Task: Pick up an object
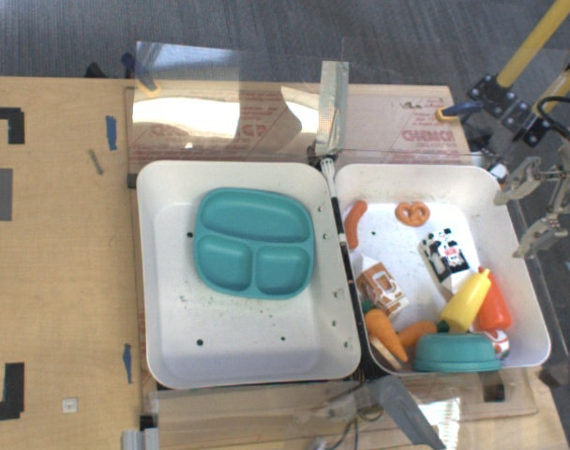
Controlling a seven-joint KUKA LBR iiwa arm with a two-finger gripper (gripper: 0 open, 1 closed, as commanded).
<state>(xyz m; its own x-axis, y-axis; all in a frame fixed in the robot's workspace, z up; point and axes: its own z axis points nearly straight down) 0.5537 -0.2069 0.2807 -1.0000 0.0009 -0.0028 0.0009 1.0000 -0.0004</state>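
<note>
The right bin [472, 187] holds several toy foods. An orange-red sausage [355, 221] lies by its left wall, and a pretzel [412, 214] sits toward the back. A black-and-white patterned carton [447, 254] lies in the middle, with a brown-and-white box [382, 289] to its left. A yellow bottle [467, 301] leans against a red-orange piece [494, 309]. A carrot [388, 336] and a teal bowl [457, 352] crowd the front edge. In the left bin [163, 279] rests a teal divided plate [254, 242].
A clear plastic panel [332, 101] stands upright behind the joint of the bins. Cardboard sheets [397, 120] lie behind both bins. A yellow pole [538, 31] and metal clamps [538, 204] sit past the right bin's far corner. A wooden bench surface [51, 251] stretches left.
</note>
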